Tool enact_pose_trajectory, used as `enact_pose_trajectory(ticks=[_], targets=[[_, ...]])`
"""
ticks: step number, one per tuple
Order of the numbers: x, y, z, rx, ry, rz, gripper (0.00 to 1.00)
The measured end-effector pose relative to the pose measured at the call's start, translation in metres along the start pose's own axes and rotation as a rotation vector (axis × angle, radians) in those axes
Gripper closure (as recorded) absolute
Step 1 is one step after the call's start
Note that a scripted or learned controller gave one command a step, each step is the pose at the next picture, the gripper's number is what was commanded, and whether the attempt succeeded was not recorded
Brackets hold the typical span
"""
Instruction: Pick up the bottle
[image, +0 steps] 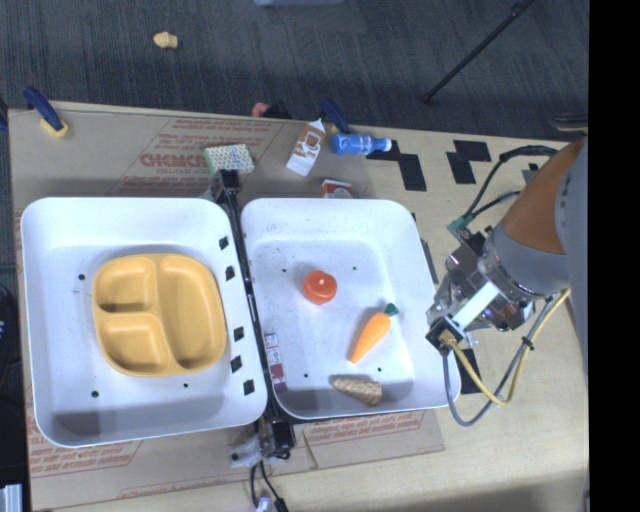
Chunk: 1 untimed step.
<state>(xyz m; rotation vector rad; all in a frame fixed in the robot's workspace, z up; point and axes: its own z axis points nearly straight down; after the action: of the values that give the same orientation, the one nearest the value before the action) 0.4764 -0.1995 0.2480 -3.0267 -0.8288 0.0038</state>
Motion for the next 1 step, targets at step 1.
enact_pose_trajectory(ticks=[1], targets=[[-0.0058, 0.0092, 0.0041, 0.000, 0.000, 0.185, 1.00]])
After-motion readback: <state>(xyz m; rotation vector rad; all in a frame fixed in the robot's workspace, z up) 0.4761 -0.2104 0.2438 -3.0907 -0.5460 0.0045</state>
